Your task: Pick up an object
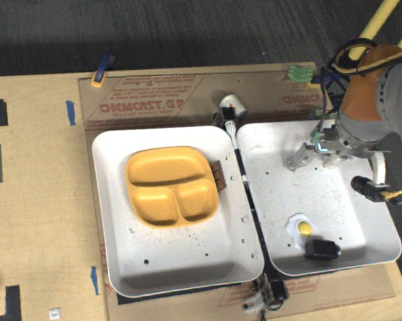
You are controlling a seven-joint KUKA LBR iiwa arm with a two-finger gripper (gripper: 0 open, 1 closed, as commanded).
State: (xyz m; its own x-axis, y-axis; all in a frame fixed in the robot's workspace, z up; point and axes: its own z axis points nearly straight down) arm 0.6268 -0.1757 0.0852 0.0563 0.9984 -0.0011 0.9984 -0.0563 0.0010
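The arm (pixel 382 102) reaches in from the right, and its claw (pixel 302 157) sits low over the upper part of the right bin (pixel 341 201), near that bin's back wall. Whether the claw is released or clenched cannot be told from this view, and nothing can be seen held in it. The likely things to pick lie well apart from it, at the bin's near edge: a small yellow and white piece (pixel 302 227) and a black block (pixel 322 249) just beside it (almost touching). The left bin (pixel 114 197) holds a yellow divided tray (pixel 172 186). The step in hand seems to be the approach, with no grasp made yet. The next move calls for shifting toward the near edge and lowering squarely over one piece
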